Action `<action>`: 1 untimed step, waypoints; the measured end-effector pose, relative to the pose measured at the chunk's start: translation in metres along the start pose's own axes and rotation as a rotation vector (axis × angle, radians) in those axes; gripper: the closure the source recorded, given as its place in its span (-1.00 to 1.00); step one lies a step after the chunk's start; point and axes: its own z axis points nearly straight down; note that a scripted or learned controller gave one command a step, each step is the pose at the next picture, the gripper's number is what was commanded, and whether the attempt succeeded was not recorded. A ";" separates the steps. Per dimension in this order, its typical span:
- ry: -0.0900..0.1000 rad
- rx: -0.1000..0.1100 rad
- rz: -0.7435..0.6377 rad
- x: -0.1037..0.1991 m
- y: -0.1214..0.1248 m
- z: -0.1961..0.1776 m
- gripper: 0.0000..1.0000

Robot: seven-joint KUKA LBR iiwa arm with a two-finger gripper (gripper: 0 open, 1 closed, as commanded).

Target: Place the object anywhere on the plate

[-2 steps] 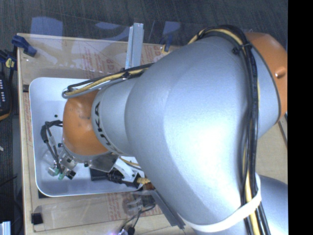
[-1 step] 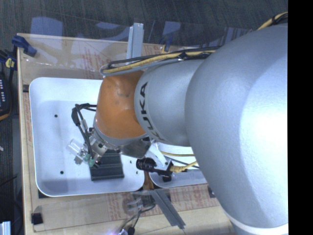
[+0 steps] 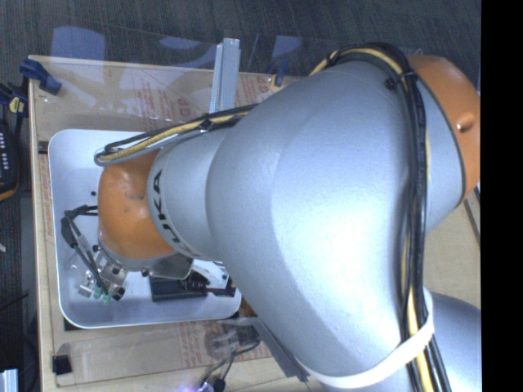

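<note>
Arm (image 3: 327,219) reaches in from the right of the camera view and lies over most of the bench (image 3: 122,354), its grey housing large in the frame. A second orange section (image 3: 445,96) sits at the upper right of the arm. A black and yellow cable bundle (image 3: 413,137) runs along the housing, and a thinner run of it (image 3: 155,137) crosses toward the wrist. The orange band (image 3: 127,207) above the wrist stands over the left white bin (image 3: 57,219), roughly at its middle. Gripper (image 3: 102,288) is low in the near-left part of that bin, close to the floor of the bin and near its front wall; it points down and slightly left. Gripper state: cannot tell, since the wrist and its cabling cover the tip and the detail there is too small and blurred. Nothing can be made out in its grasp. Object and plate: location cannot be told, as the arm hides the greater part of both bins; the bare strip of bin floor along the left and far walls shows plain white. Behind the bin a metal post (image 3: 227,72) stands upright at the far edge of the bench. A blue clamp (image 3: 37,73) sits at the far-left corner. Dark carpet (image 3: 122,6) beyond the bench.
</note>
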 end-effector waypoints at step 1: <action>-0.001 -0.008 -0.341 -0.035 -0.057 -0.106 1.00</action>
